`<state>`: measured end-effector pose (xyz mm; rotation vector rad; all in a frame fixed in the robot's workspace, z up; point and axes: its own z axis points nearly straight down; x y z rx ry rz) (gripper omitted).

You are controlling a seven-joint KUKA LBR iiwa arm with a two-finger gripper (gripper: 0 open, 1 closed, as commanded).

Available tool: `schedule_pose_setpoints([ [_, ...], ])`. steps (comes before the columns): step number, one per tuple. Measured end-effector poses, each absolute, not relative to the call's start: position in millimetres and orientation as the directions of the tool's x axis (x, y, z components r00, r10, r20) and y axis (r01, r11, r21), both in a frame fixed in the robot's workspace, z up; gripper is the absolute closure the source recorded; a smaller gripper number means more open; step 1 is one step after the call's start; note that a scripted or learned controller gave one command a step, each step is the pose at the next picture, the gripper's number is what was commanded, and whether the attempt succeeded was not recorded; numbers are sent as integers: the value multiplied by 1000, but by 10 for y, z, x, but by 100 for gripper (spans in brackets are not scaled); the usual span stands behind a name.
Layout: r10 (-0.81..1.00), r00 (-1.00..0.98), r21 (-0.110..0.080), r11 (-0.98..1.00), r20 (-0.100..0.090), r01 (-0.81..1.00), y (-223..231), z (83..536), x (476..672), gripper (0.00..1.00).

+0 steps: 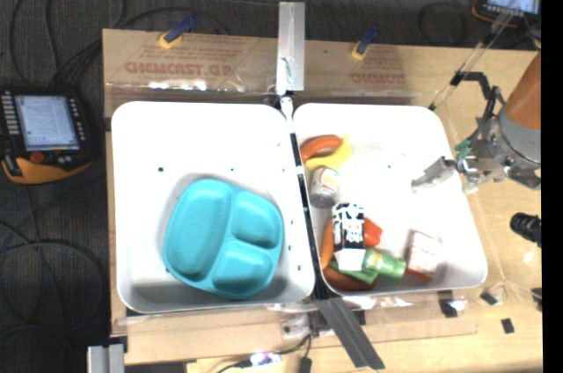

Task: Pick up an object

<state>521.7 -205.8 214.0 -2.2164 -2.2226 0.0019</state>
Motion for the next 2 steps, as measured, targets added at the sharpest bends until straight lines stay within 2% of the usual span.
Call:
schedule_pose_setpoints([
  [1,999,47,3,-47,-1,999,-1588,1005,4912,0],
  [2,965,-262,10,262,-13,965,-1133,899,4866,0],
])
